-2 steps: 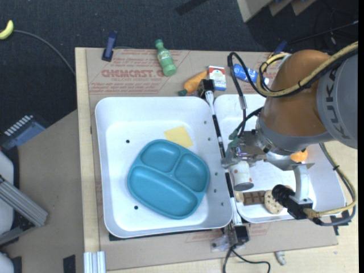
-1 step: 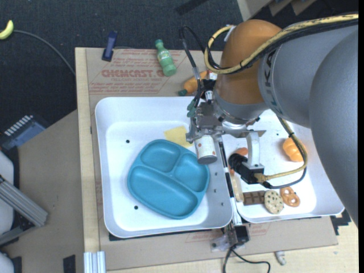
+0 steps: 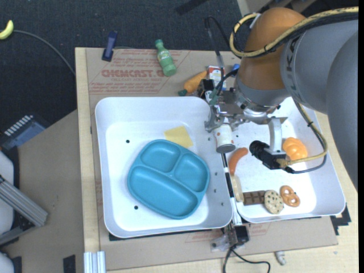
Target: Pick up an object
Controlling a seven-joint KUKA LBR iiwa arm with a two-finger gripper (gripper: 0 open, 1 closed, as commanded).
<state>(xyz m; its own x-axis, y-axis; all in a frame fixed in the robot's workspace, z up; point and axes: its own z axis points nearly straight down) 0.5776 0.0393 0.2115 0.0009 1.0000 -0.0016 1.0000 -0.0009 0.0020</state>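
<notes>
Approach stage, I'd judge; you've nothing visibly lifted yet. Right of the blue plate [image 3: 168,178], nearest you in the rt bin [image 3: 319,191]: choc bar [image 3: 250,197], cookie [image 3: 273,201], pretzel [image 3: 290,196]. The plate lies in the left bin [image 3: 112,152], cheese slice [image 3: 179,135] just beyond it. Beyond-right of the plate: sausage [image 3: 238,158], likeliest pick, then the gripper [image 3: 220,125]. Can't tell if it's clenched or released. Next you need to centre on the sausage, close, lift.
</notes>
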